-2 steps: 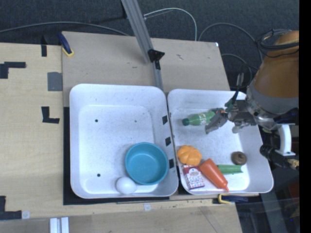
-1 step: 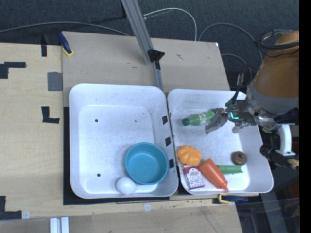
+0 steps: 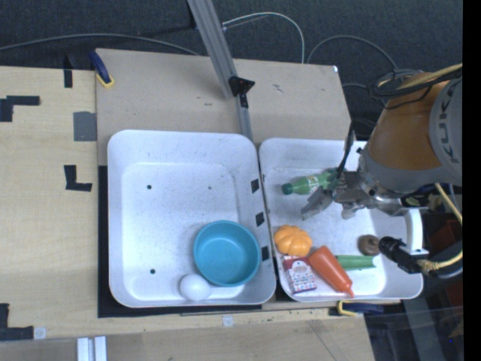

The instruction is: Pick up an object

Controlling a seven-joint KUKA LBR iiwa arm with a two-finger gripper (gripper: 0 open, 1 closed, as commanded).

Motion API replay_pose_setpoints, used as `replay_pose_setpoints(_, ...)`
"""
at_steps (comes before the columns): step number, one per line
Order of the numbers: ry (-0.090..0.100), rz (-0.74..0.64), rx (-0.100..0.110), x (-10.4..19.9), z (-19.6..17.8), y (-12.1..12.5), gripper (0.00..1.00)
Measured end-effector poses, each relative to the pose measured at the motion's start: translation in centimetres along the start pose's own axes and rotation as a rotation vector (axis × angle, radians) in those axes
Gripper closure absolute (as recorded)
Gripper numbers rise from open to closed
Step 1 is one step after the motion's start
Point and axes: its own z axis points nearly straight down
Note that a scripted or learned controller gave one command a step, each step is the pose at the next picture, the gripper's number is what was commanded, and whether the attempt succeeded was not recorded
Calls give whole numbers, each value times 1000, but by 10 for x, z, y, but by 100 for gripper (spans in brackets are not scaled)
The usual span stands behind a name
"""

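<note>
My gripper point(image 3: 331, 207) hangs over the middle of the right bin point(image 3: 316, 153), open, with bare bin floor between its fingers. A green bottle point(image 3: 307, 183) lies on its side just above and left of the gripper, its far end hidden under the wrist. Below the gripper sit an orange pumpkin-shaped toy point(image 3: 292, 241), a carrot point(image 3: 331, 268) with a green stem, a red and white carton point(image 3: 301, 275) and a small brown object point(image 3: 367, 244). The gripper holds nothing.
The left bin point(image 3: 143, 164) holds a blue bowl point(image 3: 225, 252) and a white ball point(image 3: 195, 285) near its front right corner. A grey pole point(image 3: 218, 40) slants down to the bins' shared back edge. Cables trail behind the bench.
</note>
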Motion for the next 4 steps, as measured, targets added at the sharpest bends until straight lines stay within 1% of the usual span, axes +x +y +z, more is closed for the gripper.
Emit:
replay_pose_setpoints(1, 0, 1, 0, -3, 45, -4, 0)
replay_pose_setpoints(2, 1, 1, -2, -5, 89, -2, 0)
replay_pose_setpoints(3, -1, 0, -11, -5, 75, 1, 100)
replay_pose_setpoints(4, -2, 0, -12, -5, 12, 0, 100)
